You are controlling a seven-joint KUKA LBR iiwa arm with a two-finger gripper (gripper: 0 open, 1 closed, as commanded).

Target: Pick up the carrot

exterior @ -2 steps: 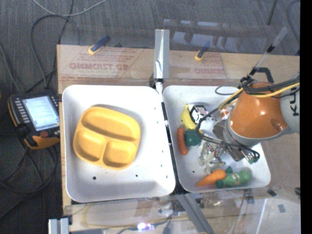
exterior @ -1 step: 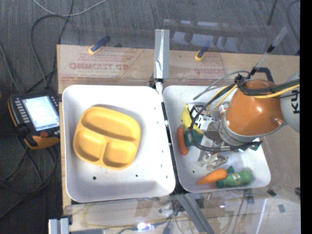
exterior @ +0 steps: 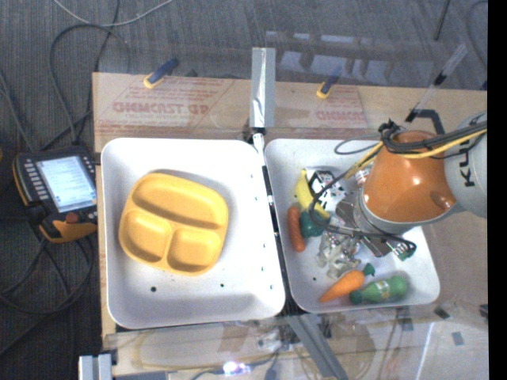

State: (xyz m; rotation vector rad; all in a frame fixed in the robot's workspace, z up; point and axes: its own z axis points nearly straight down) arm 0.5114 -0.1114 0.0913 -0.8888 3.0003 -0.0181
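Nearest to the camera is the orange band of the arm (exterior: 408,184), above the right bin (exterior: 428,287). Its gripper (exterior: 339,248) hangs over the bin; I cannot tell how its fingers stand. At the gripper's six o'clock lies the carrot (exterior: 342,285), not yet picked up.

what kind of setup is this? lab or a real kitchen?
Most likely a robotics lab, not a kitchen: a teach pendant lies beside the bench, cables trail over the carpet, and the white bins hold toy food such as the carrot.
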